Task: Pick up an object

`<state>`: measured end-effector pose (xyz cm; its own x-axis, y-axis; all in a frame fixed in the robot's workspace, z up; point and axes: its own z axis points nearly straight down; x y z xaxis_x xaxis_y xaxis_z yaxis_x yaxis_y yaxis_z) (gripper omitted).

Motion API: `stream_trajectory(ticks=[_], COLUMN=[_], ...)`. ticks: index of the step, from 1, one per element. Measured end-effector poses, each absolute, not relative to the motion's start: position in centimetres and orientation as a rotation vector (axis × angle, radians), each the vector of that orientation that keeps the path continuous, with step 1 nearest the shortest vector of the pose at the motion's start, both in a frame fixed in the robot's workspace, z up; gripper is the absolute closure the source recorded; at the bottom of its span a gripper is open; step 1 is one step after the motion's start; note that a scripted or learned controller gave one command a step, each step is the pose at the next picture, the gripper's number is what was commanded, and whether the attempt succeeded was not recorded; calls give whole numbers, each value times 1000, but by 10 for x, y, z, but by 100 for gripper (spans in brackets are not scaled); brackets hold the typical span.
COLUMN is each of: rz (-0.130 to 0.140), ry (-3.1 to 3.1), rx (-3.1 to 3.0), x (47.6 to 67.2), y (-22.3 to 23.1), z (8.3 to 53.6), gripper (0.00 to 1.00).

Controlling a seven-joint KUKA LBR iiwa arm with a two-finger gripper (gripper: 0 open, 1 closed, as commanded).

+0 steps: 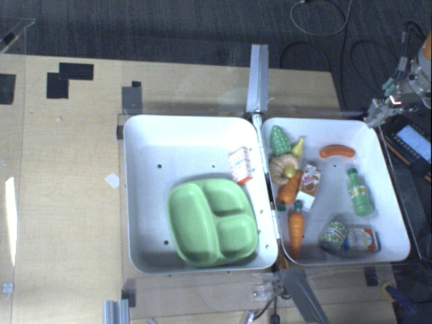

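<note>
You're seeing the gripper (386,104) hanging at the right bin's (395,201) upper right corner, above the rim; can't tell its state. In that bin: sausage (337,152), bottle (359,192), two carrots (295,225), corn (280,140), cans (349,238). Left bin (145,181) is holding a green tray (212,219) and a small carton (241,165).

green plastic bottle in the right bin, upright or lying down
Lying down: the green plastic bottle rests lengthwise on the right white bin's floor, cap pointing toward the far rim.
</note>
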<state>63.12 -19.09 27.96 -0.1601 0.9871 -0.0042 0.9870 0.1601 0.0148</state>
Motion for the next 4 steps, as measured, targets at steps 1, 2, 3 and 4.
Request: stream_trajectory(ticks=[1, 2, 3, 4], rz=[2, 5, 9, 12], ry=[2341, 2344, 2347, 2351], rx=[2093, 2086, 2080, 2073], x=[607, 610, 613, 615], y=[-206, -205, -204, -203], z=[240, 250, 259, 269], gripper=[100, 100, 100, 100])
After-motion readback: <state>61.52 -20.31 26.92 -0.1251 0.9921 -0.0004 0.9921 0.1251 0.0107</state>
